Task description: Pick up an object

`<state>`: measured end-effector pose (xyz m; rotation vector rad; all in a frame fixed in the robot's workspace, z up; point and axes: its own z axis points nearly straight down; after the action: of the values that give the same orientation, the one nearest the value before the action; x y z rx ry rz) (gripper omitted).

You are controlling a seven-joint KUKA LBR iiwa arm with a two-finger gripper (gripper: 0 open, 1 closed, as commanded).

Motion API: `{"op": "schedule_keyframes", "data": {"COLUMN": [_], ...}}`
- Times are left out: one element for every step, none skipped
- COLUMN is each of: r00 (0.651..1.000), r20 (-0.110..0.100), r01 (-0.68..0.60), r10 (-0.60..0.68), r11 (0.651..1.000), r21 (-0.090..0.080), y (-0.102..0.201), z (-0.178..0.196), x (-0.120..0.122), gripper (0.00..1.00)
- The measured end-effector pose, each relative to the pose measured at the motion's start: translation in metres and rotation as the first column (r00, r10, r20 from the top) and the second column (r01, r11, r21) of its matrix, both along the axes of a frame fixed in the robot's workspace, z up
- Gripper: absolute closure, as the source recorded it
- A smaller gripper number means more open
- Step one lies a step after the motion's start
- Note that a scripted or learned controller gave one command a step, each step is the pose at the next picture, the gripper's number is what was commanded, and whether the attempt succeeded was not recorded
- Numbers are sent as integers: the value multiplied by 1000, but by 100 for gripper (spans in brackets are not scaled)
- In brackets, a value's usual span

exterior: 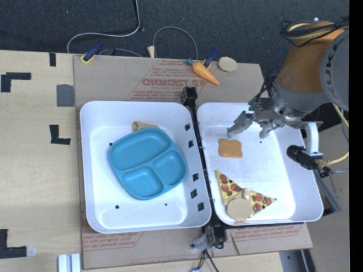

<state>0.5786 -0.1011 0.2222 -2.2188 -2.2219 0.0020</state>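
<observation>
Right bin: arm slanting in from right, end effector apparently spread, hovering above toast.

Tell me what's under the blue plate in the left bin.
A tan piece pokes out from behind the blue plate at its far edge; the rest of it is covered. Around the plate lies the white bin floor.

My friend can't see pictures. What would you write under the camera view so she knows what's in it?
A robot arm's open gripper hovers over the right white bin, just above a toast-coloured toy bread slice, with a toy pizza slice and a tan disc nearer the front. The left bin holds a blue divided plate; a toy carrot lies on cardboard behind.
</observation>
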Motion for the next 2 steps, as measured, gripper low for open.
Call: {"op": "schedule_keyframes", "data": {"r00": [1000,1000], "r20": [-5,-1], "r01": [0,-1], "r10": [0,1], "r11": [1000,1000], "r21": [-1,0], "y": [-17,-16], "z": [-131,-114], "x": [33,34], "gripper": [0,100]}}
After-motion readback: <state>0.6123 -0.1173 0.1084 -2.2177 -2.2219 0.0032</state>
